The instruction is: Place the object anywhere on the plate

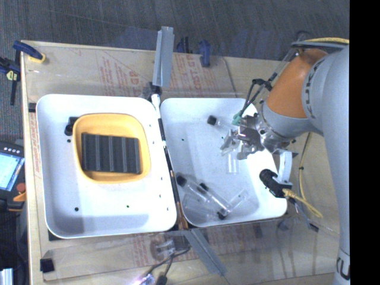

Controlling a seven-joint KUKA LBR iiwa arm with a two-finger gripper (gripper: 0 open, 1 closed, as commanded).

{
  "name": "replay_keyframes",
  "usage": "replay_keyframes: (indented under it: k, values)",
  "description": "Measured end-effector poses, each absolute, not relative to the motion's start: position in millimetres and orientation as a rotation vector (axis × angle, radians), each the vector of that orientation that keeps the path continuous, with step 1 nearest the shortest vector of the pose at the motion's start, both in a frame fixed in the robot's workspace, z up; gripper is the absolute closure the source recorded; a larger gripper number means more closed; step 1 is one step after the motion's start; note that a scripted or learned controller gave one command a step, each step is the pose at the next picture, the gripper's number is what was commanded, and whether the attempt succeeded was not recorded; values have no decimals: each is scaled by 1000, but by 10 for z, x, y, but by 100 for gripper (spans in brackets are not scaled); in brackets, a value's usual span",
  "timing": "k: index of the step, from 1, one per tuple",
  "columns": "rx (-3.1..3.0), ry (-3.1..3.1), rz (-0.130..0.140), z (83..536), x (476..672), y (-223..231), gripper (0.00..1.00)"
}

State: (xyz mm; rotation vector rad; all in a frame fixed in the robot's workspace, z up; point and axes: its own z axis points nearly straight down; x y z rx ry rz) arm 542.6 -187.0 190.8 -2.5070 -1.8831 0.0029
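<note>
Hovering at three o'clock over the right bin [178,159], the gripper [237,149] is aiming at clear objects [208,195]; finger state unreadable; plate [111,123] waiting at nine o'clock.

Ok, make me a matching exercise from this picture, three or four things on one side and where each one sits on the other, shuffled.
Things:
1. yellow plate
2. gripper
3. clear plastic pieces
4. blue clamp

Places:
A. over the right bin's middle
B. bench's far edge
C. left bin
D. near part of the right bin

Pairs: 1-C, 2-A, 3-D, 4-B
</note>
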Motion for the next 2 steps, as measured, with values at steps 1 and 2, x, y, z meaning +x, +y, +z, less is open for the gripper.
replay_keyframes:
  k: [1,2]
  values:
    - [-2387,-2040,2,2962,5202,-1296,100]
    - [-2236,-2200,7,2147,5597,-555,100]
